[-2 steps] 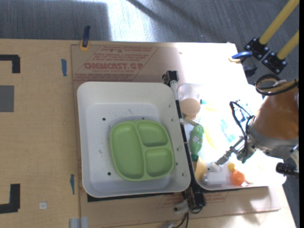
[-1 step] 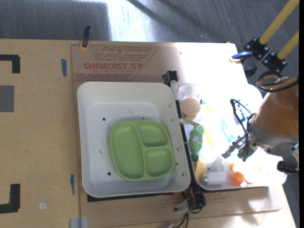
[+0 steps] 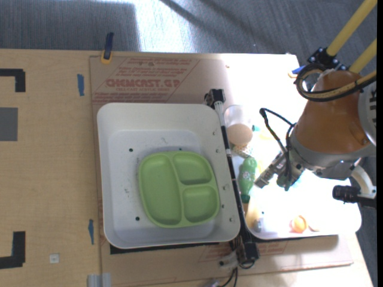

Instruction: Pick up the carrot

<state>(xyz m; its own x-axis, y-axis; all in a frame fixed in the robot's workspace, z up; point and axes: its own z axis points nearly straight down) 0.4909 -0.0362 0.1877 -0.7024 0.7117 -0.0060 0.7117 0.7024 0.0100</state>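
Hovering over the right bin (image 3: 335, 235), my gripper (image 3: 280, 175) is in a state I cannot determine: released or clenched. The carrot (image 3: 297, 223) lies near the bin's front rim, apart from my gripper, toward the view's bottom. Long axis: unreadable in glare.

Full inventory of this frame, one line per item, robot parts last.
left bin: 1, white, centre of view
divided plate: 1, green, three compartments, lying in left bin
right bin: 1, white, strongly overexposed, right of left bin
egg-like item: 1, tan, upper left of right bin
green item: 1, green, right bin beside the divider
orange item: 1, orange, lower right bin, too washed out to identify
arm: 1, grey with orange band, over right bin
gripper: 1, dark, right of green item
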